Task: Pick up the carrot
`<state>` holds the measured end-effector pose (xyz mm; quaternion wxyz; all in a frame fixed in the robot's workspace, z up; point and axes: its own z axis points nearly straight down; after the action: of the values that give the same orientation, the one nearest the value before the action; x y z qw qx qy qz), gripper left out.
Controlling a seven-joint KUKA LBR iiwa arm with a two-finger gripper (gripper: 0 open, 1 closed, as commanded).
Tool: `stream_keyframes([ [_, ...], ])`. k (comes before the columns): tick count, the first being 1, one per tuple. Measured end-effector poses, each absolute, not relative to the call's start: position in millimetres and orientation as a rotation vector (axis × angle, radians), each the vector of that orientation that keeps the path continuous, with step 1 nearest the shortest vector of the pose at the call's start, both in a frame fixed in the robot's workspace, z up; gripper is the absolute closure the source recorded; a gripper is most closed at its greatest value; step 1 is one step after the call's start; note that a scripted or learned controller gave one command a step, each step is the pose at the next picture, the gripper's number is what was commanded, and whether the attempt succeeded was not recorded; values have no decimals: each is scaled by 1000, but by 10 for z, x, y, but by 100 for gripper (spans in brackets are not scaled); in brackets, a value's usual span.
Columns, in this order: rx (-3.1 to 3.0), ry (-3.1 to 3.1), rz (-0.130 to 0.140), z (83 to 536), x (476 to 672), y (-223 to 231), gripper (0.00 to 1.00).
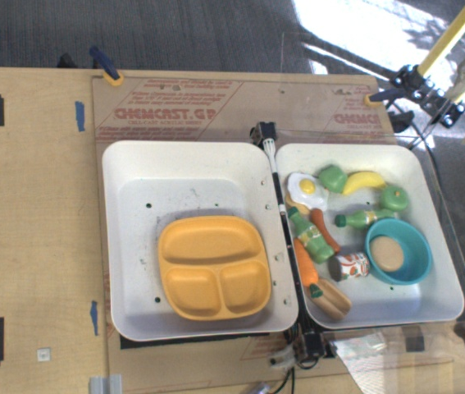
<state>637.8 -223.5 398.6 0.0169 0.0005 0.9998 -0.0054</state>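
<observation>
Plainly, the task has not yet begun. Going left to right: the wooden worktop (35,245) carries two shallow white bins side by side. The left bin (134,179) holds a yellow-orange divided plate (213,265), which has three compartments with nothing on them. The right bin (437,294) holds a cluster of toy foods. Along its left wall, near the divider between the bins, lies the carrot (308,270), orange and lengthwise, its lower end touching a tan bread-like piece (331,300). Just above the carrot sit a green bottle (314,238) and a fried egg (304,189). To the right of these are a small red-and-white can (352,264), a green pepper (331,177), a yellow banana (364,181), and a teal bowl (398,251) with a pale round thing inside.

As for the hand, I cannot tell its state. So the carrot rests untouched in the right bin, crowded by neighbours on several sides; reaching, gripping and lifting are all left to do.
</observation>
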Motion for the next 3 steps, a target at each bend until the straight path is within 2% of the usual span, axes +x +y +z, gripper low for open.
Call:
stream_keyframes([
  [1, 210, 3116, -5, 4309, 6214, -2123, 0],
  [2, 386, 3100, -3, 4597, 5937, -1990, 0],
  [3, 196, 3117, -6, 5037, 5700, -1866, 0],
])
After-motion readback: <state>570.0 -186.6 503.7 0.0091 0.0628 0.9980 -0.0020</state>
